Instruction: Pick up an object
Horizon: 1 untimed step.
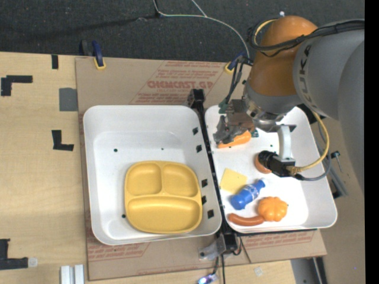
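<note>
A KUKA arm reaches into the right bin (314, 218) of a two-bin bench, its gripper (231, 132) low over an orange carrot-like toy (240, 138) near the bin's upper left corner, hard by the black divider (204, 141) between the bins; the dark fingers appear to straddle the toy's left end, though the wrist shadows them and whether they are spread or closed on it cannot be told. The risk, judged from this pose, is a glancing grip: the toy is slim and tapered and seems caught at one end rather than its middle, so it could pivot or slide free on lifting; the divider so near leaves little room, and a finger could strike it or the bin wall. The toy is bright orange, elongated, smooth, lying flat, its right end clear of the gripper. Elsewhere in the bin, well apart from it, lie a yellow wedge (233, 180), a blue bottle (246, 194), a small orange pumpkin (272, 209) and a red sausage (244, 219); a yellow divided plate (163, 196) sits in the left bin (98, 129).
</note>
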Motion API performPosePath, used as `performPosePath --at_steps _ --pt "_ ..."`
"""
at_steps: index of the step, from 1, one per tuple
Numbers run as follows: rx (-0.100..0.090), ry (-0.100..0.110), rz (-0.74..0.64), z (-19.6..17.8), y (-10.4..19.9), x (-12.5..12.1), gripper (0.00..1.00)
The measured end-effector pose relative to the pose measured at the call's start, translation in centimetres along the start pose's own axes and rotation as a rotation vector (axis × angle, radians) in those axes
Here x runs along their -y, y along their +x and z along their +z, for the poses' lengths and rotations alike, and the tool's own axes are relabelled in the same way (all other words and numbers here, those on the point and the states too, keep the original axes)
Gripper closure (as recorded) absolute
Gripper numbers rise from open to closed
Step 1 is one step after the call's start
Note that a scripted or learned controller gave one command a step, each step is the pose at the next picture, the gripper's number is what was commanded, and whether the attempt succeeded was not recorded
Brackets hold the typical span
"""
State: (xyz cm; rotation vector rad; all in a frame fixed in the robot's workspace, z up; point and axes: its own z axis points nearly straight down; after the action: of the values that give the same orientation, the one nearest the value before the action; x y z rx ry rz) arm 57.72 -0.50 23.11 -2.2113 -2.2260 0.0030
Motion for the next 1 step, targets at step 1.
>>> performPosePath --at_steps 1 --pt "0.000 0.000 0.000 1.01 5.86 1.88 1.00"
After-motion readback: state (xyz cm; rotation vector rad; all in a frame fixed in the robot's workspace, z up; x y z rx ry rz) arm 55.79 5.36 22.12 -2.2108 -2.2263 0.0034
